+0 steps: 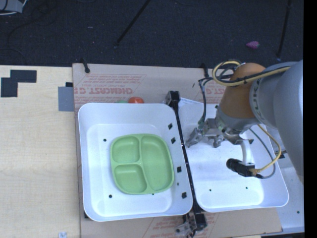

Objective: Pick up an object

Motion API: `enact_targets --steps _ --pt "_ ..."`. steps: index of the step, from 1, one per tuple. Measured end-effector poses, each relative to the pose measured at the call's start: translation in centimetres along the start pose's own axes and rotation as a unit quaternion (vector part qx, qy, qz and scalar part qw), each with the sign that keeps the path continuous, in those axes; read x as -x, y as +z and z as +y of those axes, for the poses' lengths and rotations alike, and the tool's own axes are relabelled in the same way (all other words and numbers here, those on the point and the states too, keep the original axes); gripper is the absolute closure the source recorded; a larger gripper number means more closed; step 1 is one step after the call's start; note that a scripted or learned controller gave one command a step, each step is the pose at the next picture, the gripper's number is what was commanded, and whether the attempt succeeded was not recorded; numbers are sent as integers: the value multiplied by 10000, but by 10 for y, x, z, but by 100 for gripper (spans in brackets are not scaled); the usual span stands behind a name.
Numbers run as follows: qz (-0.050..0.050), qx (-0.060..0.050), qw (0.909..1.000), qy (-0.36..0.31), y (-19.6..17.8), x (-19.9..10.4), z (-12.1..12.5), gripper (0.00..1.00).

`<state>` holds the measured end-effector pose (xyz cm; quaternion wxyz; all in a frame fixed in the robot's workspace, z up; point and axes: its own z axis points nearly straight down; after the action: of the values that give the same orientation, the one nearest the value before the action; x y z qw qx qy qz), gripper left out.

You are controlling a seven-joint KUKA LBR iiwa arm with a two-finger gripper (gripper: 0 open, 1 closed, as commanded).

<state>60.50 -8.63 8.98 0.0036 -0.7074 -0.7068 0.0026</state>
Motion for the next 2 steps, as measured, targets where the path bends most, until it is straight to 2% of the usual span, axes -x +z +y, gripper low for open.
enact_targets --steps 1,2 --pt "-1 14 10000 27 -14 2 1 100" --pt "-9 51 10000 18 -59 9 3 100"
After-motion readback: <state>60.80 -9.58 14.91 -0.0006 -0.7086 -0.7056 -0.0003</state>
